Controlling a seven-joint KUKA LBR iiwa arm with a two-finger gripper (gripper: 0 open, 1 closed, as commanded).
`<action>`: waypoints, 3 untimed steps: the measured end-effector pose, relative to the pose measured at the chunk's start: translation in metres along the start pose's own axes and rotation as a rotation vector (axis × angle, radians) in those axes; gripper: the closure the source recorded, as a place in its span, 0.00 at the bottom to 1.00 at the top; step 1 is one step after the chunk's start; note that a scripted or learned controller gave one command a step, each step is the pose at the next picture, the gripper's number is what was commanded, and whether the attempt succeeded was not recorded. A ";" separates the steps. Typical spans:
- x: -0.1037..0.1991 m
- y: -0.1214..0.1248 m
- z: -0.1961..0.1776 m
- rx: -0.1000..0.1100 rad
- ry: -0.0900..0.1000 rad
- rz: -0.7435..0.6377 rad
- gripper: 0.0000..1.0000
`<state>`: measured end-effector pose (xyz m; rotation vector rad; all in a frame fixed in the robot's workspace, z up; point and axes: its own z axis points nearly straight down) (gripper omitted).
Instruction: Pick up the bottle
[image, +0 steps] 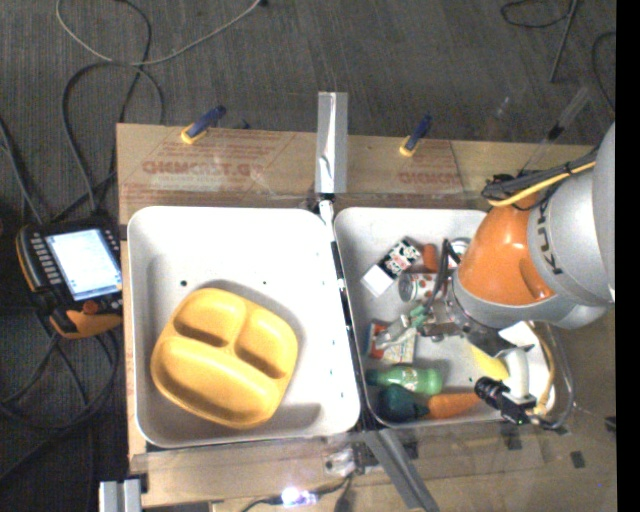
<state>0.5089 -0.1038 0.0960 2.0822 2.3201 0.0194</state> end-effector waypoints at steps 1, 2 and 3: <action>0.005 -0.018 -0.004 0.003 0.002 -0.037 0.00; -0.004 -0.018 0.001 0.007 0.016 0.058 0.00; 0.004 -0.019 0.002 0.010 0.009 0.273 0.00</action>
